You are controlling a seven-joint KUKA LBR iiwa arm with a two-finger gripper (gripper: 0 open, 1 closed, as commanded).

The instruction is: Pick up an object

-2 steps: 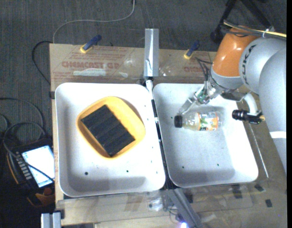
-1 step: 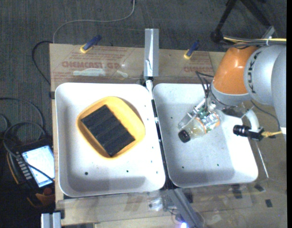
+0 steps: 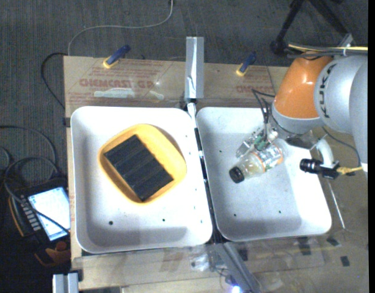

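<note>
A clear plastic bottle (image 3: pixel 258 162) with a black cap (image 3: pixel 236 174) lies on its side in the right bin (image 3: pixel 285 215), cap pointing to the lower left. My gripper (image 3: pixel 261 141) hangs over the bottle's upper end, right against it or just above it. The orange band of the arm (image 3: pixel 300 90) sits above the gripper at the bin's back right. In the left bin (image 3: pixel 90 221) rests a yellow dish (image 3: pixel 169 140) with a black ridged block (image 3: pixel 138 165) in it.
A metal post (image 3: pixel 194 66) stands at the back between the bins. Two blue and yellow clamps (image 3: pixel 116 55) (image 3: pixel 246 64) hold the board behind them. A small black part (image 3: pixel 314 166) juts from the arm over the right bin's right side.
</note>
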